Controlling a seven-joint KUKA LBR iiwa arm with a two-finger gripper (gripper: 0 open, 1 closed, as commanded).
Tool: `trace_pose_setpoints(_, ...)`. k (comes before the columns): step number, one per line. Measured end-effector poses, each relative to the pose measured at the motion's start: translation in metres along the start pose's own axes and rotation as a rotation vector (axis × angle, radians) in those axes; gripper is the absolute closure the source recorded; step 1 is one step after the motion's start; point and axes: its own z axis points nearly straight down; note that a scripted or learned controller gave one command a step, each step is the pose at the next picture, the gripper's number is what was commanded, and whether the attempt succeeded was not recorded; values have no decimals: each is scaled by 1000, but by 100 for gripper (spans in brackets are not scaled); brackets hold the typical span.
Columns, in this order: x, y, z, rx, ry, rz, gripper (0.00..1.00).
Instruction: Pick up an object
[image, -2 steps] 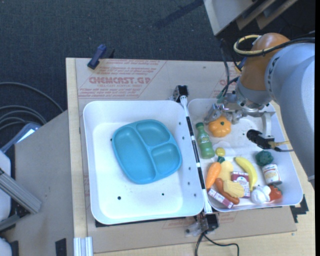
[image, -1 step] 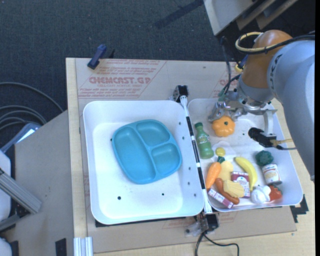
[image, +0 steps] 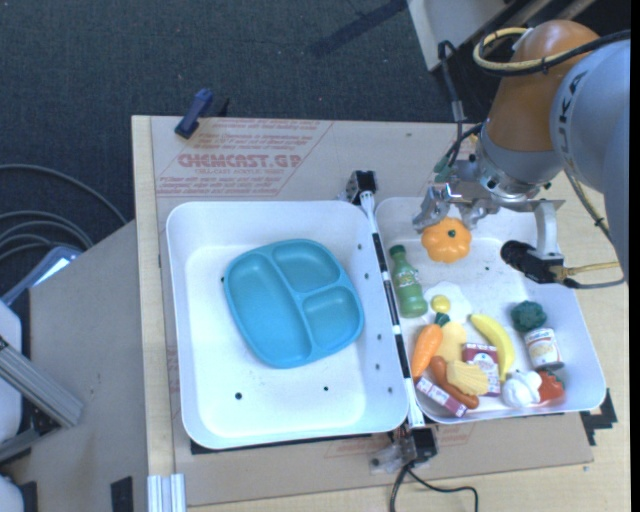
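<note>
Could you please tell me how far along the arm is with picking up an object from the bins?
Done so far: the gripper has reached the right white bin, directly above the small orange toy pumpkin. In hand: nothing visibly, since the pumpkin appears to rest on the bin floor. Left: closing on it and lifting. The blue divided plastic plate lies in the left white bin.

Blue divided plate (image: 292, 301) in white left bin (image: 190, 330); orange pumpkin (image: 446, 241), green bottle (image: 406, 282), yellow banana (image: 494, 341), orange carrot (image: 425, 350) in rt bin (image: 590, 360)
</note>
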Motion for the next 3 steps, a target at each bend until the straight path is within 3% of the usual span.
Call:
trace_pose_setpoints(1, 53, -64, -22, 4, 1, 0, 100)
trace_pose_setpoints(2, 43, -119, -81, 2, 0, 2, 100)
trace_pose_setpoints(3, 37, -162, -86, 4, 1, 1, 100)
